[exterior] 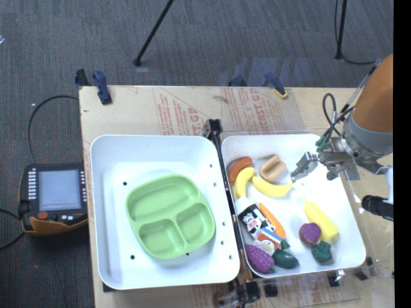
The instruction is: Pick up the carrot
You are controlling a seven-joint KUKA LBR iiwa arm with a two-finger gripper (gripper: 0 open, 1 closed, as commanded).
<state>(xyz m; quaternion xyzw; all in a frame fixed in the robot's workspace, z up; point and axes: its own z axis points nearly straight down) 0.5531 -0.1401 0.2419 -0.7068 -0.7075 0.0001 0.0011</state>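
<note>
The carrot (271, 219) is a slim orange piece lying slantwise in the middle of the right bin (302, 140), against a black-and-white carton (253, 222). My gripper (317, 169) hangs over the bin's upper right part, up and to the right of the carrot and well apart from it. Its fingers (301, 167) are spread open with nothing between them.
Around the carrot lie two bananas (272, 188), a red-orange sausage (239, 166), a bread piece (273, 167), a yellow corn cob (321, 220), a purple piece (310, 233), grapes (259, 258) and green pieces (286, 259). The left bin (109, 153) holds a green divided plate (169, 215).
</note>
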